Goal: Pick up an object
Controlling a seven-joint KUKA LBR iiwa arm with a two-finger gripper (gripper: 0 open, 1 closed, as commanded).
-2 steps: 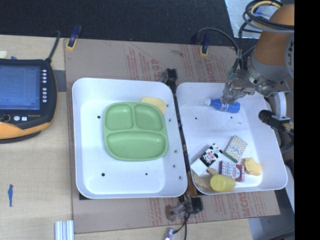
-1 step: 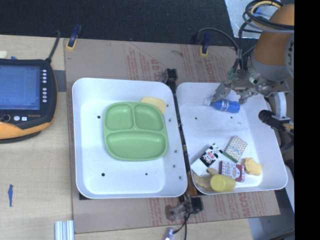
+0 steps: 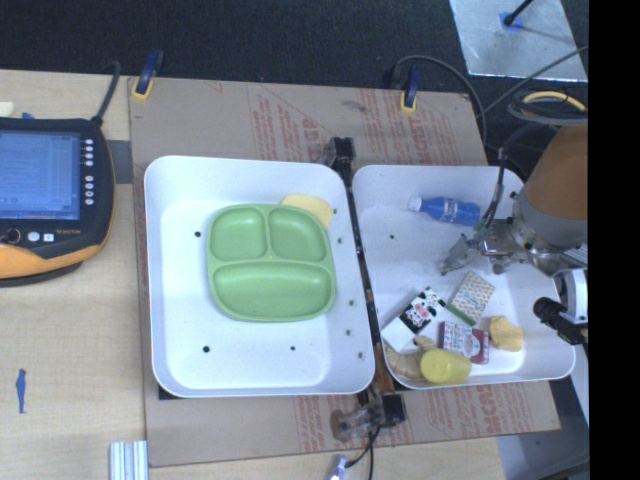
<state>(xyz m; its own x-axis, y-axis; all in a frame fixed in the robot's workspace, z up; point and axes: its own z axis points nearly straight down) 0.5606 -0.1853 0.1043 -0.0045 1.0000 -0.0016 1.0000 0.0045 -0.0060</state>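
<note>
From my remote seat I judge the pick as barely begun: nothing is lifted, and every candidate object lies on a bin floor.

Far to the left of the fingers, the black handheld control tablet with an orange underside (image 3: 45,200) sits on the desk (image 3: 70,368), outside the bins. Next comes the left shallow white plastic bin (image 3: 175,358), holding a pale green three-compartment plastic plate (image 3: 268,262) with a small pale yellow rounded object (image 3: 309,208) touching its far right corner. All of that is well apart from the fingers.

The right shallow white plastic bin (image 3: 400,183) holds the rest. Below and to the left of the fingers lies a cluster near the front wall: a black-and-white spotted small toy (image 3: 423,310), a yellow cylindrical lump (image 3: 444,367), a checked flat packet (image 3: 472,294), a red-and-white printed packet (image 3: 461,339) and a tan rounded piece (image 3: 505,334). Above and just left of the fingers lies a blue plastic bottle with a white cap (image 3: 447,209), alone on bare floor.

The metal fingers (image 3: 484,252) are spread apart low over the bin's middle right, with nothing between them.

For room, I see bare white floor left of the fingers and around the bottle, so that looks the easier target. The cluster is crowded against the front wall, where a descent risks catching the rim or neighbours.
</note>
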